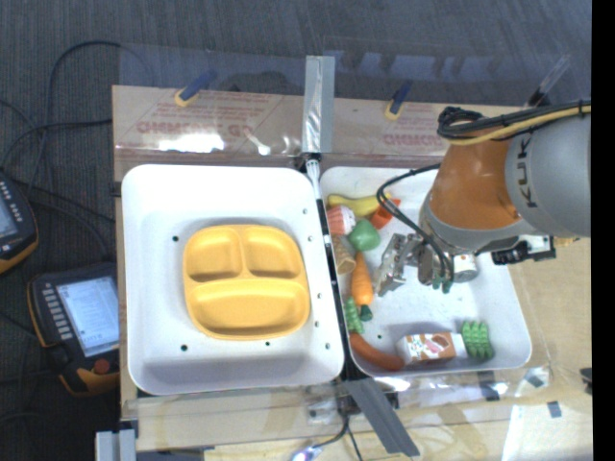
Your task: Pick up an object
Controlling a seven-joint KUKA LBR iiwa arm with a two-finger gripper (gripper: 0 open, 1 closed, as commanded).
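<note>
Clearly the step in hand was the approach, and doing it well meant choosing one item from the cluttered right-hand shallow white plastic bin [514,301] in the lower right of the frame, not the left-hand shallow white plastic bin [144,257], which held a yellow compartmented plastic tray [247,279].

The grey KUKA arm with its orange band [476,195] reached in from the upper right, wrist bent down and leftward over the right bin. Its two-finger metal gripper [396,265] hung near the bin's middle, fingers spread a little with nothing between them.

The nearest candidate, a small orange toy carrot [360,283], lay just left of the fingertips along the bin's left wall, crowded by a green toy vegetable [363,235]. In my judgement, a straight descent with the fingers straddling the carrot's narrow width would have served best. A red-labelled toy carton [428,347] and a green ridged toy [477,340] lay apart at the lower edge, easier to isolate.
</note>
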